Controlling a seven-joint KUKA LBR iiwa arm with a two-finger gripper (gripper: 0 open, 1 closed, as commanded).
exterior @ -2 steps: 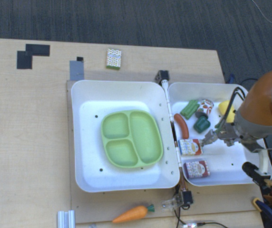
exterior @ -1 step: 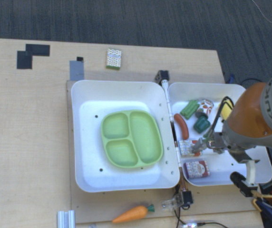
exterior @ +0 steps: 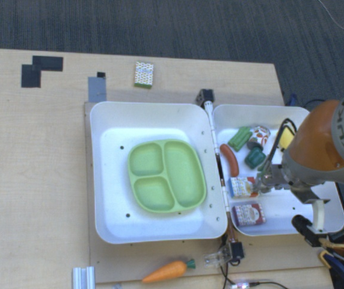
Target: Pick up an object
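Arm over right bin (exterior: 334, 218), gripper (exterior: 262, 182) down among the items.
Wrist hides the fingertips, so can't tell how wide it's open or whether it has anything; it sits just beside, possibly touching, a small white packet (exterior: 240, 187). Same bin: red sausage (exterior: 230, 159) by the left wall, green piece (exterior: 240, 138) and dark green piece (exterior: 255, 157) further back, red-and-white packet (exterior: 248, 214) near the front edge. Left bin (exterior: 109, 179) holds a green three-compartment tray (exterior: 166, 176). Carrot (exterior: 168, 271) lies on the bench in front of the bins, small patterned box (exterior: 144, 74) behind them.
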